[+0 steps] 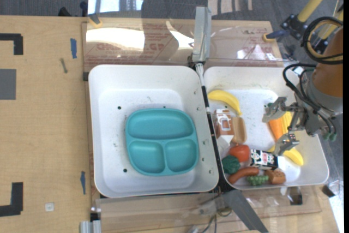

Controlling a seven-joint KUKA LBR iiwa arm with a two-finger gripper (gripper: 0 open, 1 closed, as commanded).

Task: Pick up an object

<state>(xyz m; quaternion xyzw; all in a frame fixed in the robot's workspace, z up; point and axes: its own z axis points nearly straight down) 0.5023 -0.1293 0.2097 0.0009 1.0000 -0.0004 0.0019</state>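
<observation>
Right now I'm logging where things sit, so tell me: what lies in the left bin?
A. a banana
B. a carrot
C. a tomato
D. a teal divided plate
D: the teal divided plate lies in the left bin, while the banana and the other toy foods are in the right bin.

On the worktop point(38, 117), the left bin point(103, 84) holds a divided tray point(161, 140) at frame centre, while the right bin point(316, 169) holds mixed items clustered along its left and lower sides.
</observation>
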